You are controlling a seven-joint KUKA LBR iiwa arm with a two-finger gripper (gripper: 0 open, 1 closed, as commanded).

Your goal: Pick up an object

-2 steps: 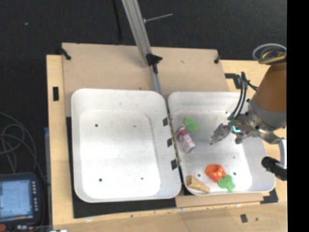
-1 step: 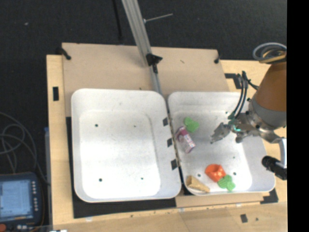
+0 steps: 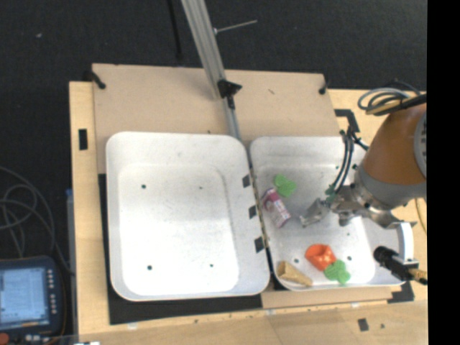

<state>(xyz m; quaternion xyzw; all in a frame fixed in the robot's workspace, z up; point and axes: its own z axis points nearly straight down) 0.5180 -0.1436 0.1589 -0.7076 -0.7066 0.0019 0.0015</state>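
— What do we have in the right half of the frame?

— We see the grey arm with its orange band (image 3: 394, 146) reaching in from the right edge, and its two-finger gripper (image 3: 313, 215) low over the shallow white right-hand bin (image 3: 302, 149), near that bin's middle. The tip is small and dark against the white floor (too blurred for detail), so we cannot tell whether it is released or clenched, and we see nothing between its fingers.

— And the things it could pick?

— All lie in that same bin. Just left of the gripper, near the bin's left wall, we see a small pink-and-white crumpled packet (image 3: 275, 205), tilted. Above it, a little toward the upper right, sits a rounded green plastic piece (image 3: 285, 186). Both are near the gripper but apart from it, as far as we can judge.

— The lower part of the bin?

— Toward the lower right of the frame we find a red-orange rounded object (image 3: 320, 255), and touching or just beside its lower right edge a second green lumpy piece (image 3: 336, 272). At the bin's bottom rim, lower left of the red one, lies a tan wedge-shaped block (image 3: 293, 272).

— And the left side?

— The large white left-hand bin (image 3: 176, 214) sits just beside its neighbour, walls touching along the centre. A slanted silver metal rail (image 3: 205, 38) runs down from the top of the frame to the bins' junction.
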